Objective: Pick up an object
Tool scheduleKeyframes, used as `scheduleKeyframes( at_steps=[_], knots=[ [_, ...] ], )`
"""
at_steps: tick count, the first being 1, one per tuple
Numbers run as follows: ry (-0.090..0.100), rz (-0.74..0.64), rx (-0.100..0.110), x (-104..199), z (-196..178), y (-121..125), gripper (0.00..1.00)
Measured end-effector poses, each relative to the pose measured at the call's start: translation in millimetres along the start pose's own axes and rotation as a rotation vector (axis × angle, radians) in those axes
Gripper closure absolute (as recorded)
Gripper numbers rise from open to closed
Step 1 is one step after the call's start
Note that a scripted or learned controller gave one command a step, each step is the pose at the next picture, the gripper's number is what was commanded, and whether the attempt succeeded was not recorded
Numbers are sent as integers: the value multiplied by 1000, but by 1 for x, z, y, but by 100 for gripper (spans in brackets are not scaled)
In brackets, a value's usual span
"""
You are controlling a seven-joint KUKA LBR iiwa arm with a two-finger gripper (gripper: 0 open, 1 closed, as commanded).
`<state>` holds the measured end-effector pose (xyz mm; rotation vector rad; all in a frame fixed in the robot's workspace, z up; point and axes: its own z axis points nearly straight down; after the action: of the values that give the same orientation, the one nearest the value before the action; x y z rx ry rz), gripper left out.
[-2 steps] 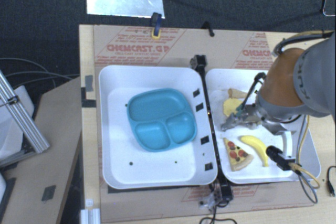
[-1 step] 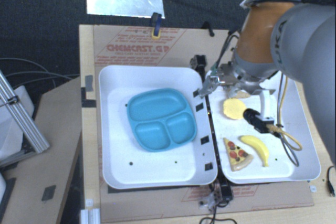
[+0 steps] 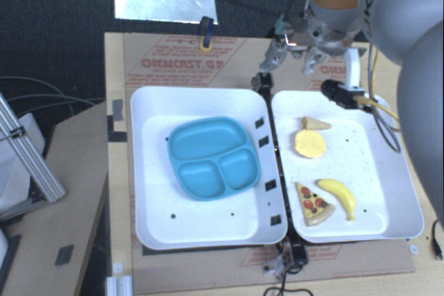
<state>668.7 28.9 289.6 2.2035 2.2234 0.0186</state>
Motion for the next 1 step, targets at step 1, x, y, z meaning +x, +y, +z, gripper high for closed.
scheduleKeyframes(
  at_steps=[1],
  knots=[
    [2,-1,20,82,110,-9,0]
  ],
)
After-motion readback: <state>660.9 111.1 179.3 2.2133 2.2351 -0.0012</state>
